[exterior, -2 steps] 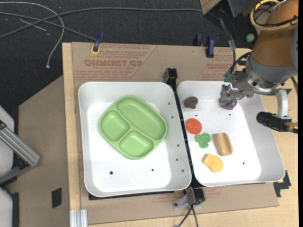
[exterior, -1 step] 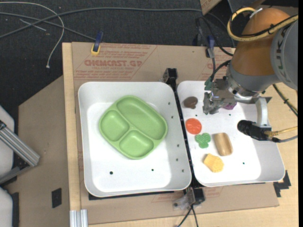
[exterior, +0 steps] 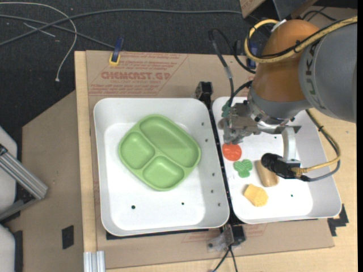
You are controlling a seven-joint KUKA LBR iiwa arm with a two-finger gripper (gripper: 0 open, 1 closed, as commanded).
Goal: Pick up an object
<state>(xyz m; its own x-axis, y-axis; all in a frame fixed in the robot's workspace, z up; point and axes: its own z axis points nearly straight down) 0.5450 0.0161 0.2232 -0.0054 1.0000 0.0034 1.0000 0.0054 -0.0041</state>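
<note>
My jaws (exterior: 231, 136) hung over the right bin (exterior: 323, 200), just above the red piece (exterior: 231, 152); whether they gripped it, I couldn't tell. Green (exterior: 243, 167) and yellow (exterior: 256, 195) pieces lay nearby.

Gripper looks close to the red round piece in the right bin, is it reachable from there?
Probably yes. The gripper hangs just above the small red round piece, with nothing between them. The green leafy piece lies close beside it and the right white bin's left wall is near, which could crowd the fingers.
</note>
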